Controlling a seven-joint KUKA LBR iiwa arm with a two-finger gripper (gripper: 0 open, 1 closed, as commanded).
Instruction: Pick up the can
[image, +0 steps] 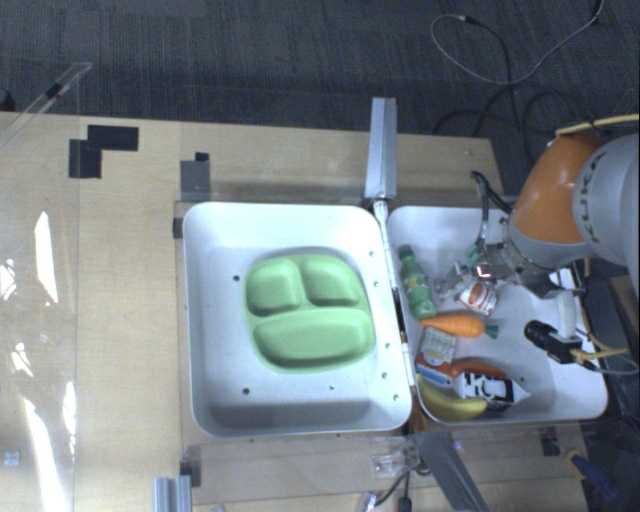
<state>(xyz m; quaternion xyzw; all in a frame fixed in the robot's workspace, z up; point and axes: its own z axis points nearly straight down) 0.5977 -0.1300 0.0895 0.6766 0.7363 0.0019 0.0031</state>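
Where the right bin's (590, 400) near edge runs, banana (452, 402) curved, smooth, yellow, against a dark glossy packet (487, 384). Just beyond, carrot (458, 325) tapered, orange, lying crosswise. Past that, towards the bin's middle, can (479, 295): small, red and white, metallic, on its side, long axis slanting to the far right corner. Directly over it, touching or nearly so, gripper (483, 272); opening and hold impossible to tell. Along the left wall, green bottle (414, 283). Next door, left bin (210, 400) bearing a matte green divided tray (308, 308).
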